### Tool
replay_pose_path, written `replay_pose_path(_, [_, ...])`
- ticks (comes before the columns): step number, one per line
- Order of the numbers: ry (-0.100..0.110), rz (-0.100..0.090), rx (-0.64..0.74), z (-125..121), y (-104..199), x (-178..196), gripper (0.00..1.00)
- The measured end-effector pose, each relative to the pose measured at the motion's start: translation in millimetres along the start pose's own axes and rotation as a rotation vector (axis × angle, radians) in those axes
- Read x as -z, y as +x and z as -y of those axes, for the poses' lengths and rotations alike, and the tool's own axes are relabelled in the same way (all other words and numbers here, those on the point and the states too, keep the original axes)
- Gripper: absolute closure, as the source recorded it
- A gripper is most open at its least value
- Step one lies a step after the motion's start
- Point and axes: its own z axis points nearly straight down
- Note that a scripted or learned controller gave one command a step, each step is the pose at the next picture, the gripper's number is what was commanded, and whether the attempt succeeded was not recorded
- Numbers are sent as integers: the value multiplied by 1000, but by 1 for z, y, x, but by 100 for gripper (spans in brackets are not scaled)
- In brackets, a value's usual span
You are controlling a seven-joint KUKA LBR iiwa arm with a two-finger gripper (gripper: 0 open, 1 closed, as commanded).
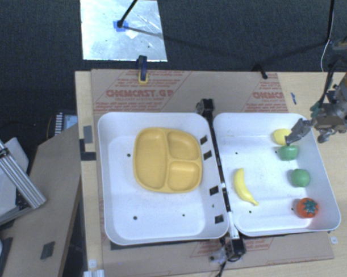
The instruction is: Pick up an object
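The right bin (261, 223) holds several pieces of toy fruit. A yellow lemon (279, 136) lies at the far right, with a green fruit (288, 153) touching it just in front. Nearer the front are a green ball (300, 178) and a red tomato (306, 207). A banana (244, 187) lies toward the bin's left side. My gripper (307, 137) hangs over the bin's far right edge and is open. One finger (296, 131) slants down toward the lemon and the green fruit. Nothing sits between the fingers.
The left bin (117, 222) holds a yellow divided plate (166, 160). A black divider strip (215, 162) runs between the bins. Cables hang at the right, near the arm (337, 109).
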Motion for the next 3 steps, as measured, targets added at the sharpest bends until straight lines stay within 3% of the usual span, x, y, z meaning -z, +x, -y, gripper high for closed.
replay_pose_path(1, [-10, 2, 3, -2, 0, 5, 0])
replay_pose_path(3, [-6, 1, 0, 0, -11, -98, 0])
